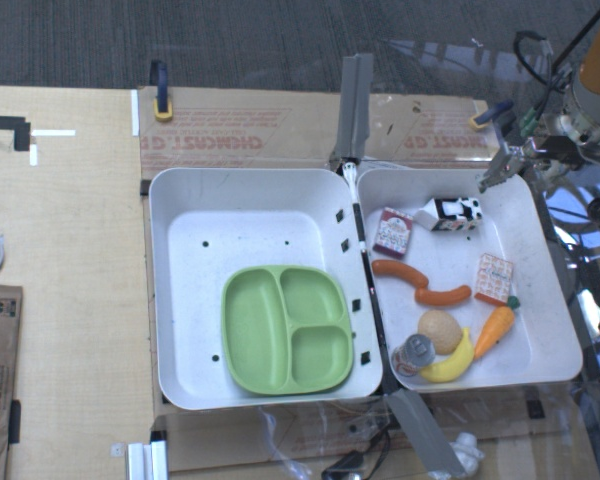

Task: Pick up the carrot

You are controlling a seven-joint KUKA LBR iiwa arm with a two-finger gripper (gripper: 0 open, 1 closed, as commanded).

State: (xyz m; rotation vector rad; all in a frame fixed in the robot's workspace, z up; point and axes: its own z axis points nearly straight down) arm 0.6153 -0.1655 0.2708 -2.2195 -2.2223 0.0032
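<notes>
The carrot (494,331) is orange with a green tip and lies near the front right of the right bin (540,268), tilted, with the green end pointing up and right. It rests just right of a banana (452,364). My gripper (501,167) hangs over the bin's far right corner, well behind the carrot and apart from it. Nothing is visibly held by it.
The right bin also holds a red box (392,233), a black-and-white carton (456,214), a pink packet (494,277), two sausages (400,271), a tan egg-like ball (439,329) and a small can (417,349). A green divided plate (288,328) sits in the left bin (180,268).
</notes>
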